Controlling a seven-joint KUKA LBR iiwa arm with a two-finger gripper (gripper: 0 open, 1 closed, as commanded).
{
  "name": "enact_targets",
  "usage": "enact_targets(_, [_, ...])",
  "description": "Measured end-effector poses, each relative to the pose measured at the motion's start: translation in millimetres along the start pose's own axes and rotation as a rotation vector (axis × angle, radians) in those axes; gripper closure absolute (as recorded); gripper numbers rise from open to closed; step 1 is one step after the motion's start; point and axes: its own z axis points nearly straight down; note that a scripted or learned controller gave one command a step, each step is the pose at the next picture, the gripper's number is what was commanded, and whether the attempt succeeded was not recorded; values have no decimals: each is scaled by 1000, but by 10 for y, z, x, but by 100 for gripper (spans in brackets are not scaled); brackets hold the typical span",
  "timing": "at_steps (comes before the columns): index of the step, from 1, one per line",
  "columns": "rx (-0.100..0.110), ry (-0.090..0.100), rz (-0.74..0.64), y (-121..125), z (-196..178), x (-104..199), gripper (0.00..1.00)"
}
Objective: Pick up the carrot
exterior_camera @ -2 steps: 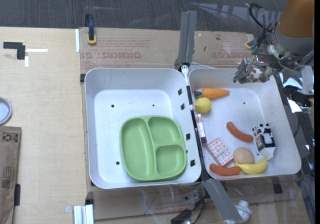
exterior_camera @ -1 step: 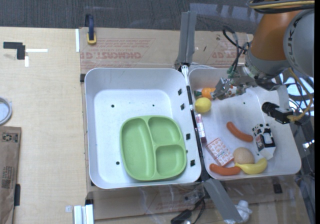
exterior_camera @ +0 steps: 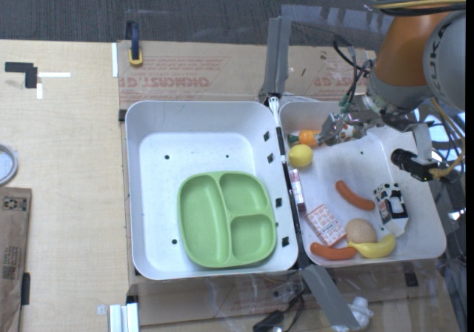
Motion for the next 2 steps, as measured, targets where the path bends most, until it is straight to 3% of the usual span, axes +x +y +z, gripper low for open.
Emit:
enact_targets(1, [-2,0,-213,-189,-255,142,100])
enact_targets(2, [-1,0,-126,-784,358,-381,100])
